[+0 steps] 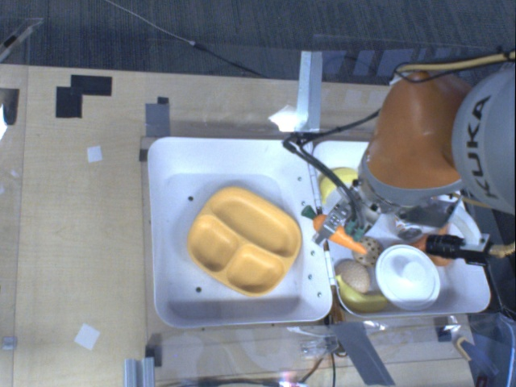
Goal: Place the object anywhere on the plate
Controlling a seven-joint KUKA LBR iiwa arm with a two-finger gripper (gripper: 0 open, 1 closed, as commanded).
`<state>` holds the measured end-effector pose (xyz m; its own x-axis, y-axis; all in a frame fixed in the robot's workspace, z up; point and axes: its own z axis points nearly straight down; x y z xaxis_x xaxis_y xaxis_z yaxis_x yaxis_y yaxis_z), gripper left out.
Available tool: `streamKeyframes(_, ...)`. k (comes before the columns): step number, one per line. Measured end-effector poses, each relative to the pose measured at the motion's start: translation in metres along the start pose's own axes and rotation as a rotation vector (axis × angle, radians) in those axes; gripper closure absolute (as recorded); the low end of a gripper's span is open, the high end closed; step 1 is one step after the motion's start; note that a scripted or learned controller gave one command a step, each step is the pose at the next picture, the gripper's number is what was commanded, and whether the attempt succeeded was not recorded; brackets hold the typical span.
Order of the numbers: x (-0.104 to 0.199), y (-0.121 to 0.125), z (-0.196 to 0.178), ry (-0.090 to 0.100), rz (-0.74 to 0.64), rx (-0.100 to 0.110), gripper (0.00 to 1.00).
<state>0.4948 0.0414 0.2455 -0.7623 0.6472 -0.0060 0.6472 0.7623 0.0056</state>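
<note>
A yellow plate (242,239) with three compartments lies tilted in the left white bin (173,297). My gripper (334,222) hangs low over the left edge of the right bin (476,297), close to the divider between the bins. Right under it lies an orange toy carrot (348,237) with a green top (310,211). The gripper overlaps the carrot's middle, and I cannot make out whether it grasps it. The arm's orange band (419,135) covers the back of the right bin.
The right bin also holds a white bowl (407,275), a yellow banana (363,301), a beige egg-shaped piece (353,276), a dotted cookie (369,250) and a yellow-green fruit (339,181). A black cable (314,160) runs from the arm across the divider.
</note>
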Motion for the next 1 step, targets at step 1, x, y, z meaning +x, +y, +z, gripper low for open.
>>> streamKeyframes(1,0.0000,0.0000,0.0000,0.000,0.000,0.000,0.00)
